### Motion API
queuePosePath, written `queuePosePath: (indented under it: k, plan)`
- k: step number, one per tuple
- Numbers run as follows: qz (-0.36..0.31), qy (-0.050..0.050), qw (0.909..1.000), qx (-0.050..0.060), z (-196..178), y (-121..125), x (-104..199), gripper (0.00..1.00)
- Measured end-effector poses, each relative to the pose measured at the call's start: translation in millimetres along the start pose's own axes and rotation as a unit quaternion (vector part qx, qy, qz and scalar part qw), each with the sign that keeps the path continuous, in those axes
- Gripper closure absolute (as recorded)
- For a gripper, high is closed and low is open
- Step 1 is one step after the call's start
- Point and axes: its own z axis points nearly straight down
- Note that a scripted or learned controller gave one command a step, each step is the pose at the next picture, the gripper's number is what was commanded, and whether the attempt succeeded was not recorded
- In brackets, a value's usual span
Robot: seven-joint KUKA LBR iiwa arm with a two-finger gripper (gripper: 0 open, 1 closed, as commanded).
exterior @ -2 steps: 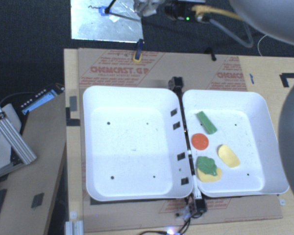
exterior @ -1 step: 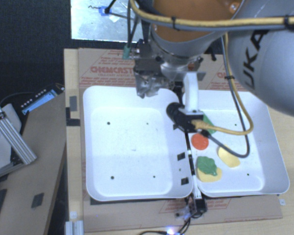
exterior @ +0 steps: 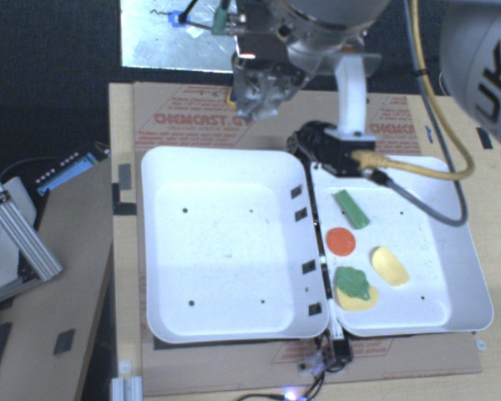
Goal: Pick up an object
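Observation:
The right bin (exterior: 451, 307) holds several small things. A green stick-shaped piece (exterior: 351, 209) lies near its middle. Just below it sits an orange-red disc (exterior: 341, 241). A yellow oval piece (exterior: 389, 266) rests to the right of a green leafy piece (exterior: 352, 282) that lies on a yellow flat piece (exterior: 359, 300). My gripper (exterior: 259, 98) hangs high above the far edge of the left bin (exterior: 163, 249), over the cardboard, well away from all of these things. Nothing shows beneath it.
Both bins sit on a cardboard sheet (exterior: 192, 117) with red lettering. A metal plate (exterior: 167, 23) lies beyond it at the back. Aluminium framing (exterior: 17, 232) stands off the bench at the left. A yellow cable (exterior: 426, 73) hangs over the right bin's far side.

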Motion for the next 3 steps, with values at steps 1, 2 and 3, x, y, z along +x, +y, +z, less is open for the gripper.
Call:
queuePosePath:
  k: [1, 2, 3]
  plan:
    - [0.0, -0.004, 1.0, 0.009, 79, -37, -1, 1.0]
    - [0.001, -0.001, 1.0, 0.001, 2, -17, -1, 1.0]
    - [0.002, -0.005, 0.9999, 0.009, 104, -36, -2, 1.0]
